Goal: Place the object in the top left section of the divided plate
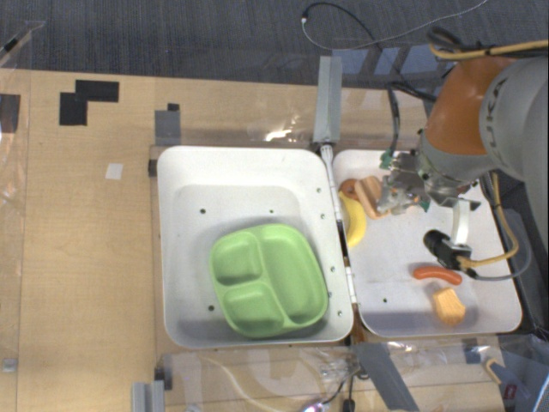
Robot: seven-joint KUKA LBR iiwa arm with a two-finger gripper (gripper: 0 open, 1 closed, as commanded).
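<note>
A green divided plate (268,279) lies in the left bin (184,196), toward its front, with nothing in its sections. The gripper (396,197) hangs low over the back left part of the right bin (403,303). It sits right beside a tan-pink hot-dog-like piece (364,193) and a yellow banana (353,219) lying along the bin's left wall. Nothing shows between its fingers. A red sausage (437,274) and an orange cheese wedge (448,305) lie at the right bin's front right.
The grey arm with its orange band (467,101) reaches in from the upper right above the right bin. A metal divider post (326,101) stands at the back between the two bins. Black patches (86,99) mark the bench at far left.
</note>
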